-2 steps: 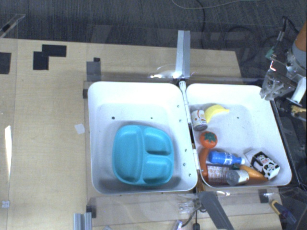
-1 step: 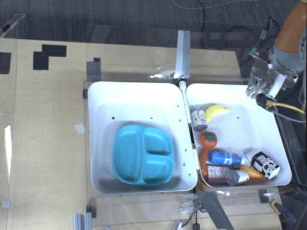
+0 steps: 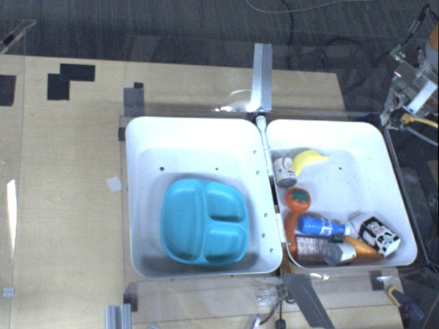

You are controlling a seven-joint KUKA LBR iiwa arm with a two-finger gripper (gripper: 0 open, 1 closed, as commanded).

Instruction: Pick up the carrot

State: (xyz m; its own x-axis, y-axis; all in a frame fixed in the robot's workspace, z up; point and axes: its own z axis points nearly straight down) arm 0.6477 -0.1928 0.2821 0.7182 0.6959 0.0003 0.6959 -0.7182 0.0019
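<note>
A tapered orange carrot (image 3: 365, 247) lies in the near corner of the right-hand shallow white plastic bin (image 3: 357, 137), just nearer the camera than a blue bottle with a white band (image 3: 319, 226) lying on its side, and partly tucked under it. To the carrot's left, also on the near side of the blue bottle, rests a dark-labelled container with a grey cap (image 3: 322, 252). Just right of the blue bottle sits a small black-and-white patterned toy (image 3: 378, 235). Beyond the bottle, toward the bin's far wall, are a round red-orange tomato with a green top (image 3: 298, 198), a small white can (image 3: 284, 171) and a yellow banana (image 3: 310, 159). Well left of the bottle, the neighbouring white bin (image 3: 147, 142) holds a sky-blue divided plastic tray (image 3: 204, 220). The arm's gripper (image 3: 410, 96) hangs far beyond and right of the bottle, outside the bin's far right corner; whether it is open, or has hold of anything, cannot be told.
</note>
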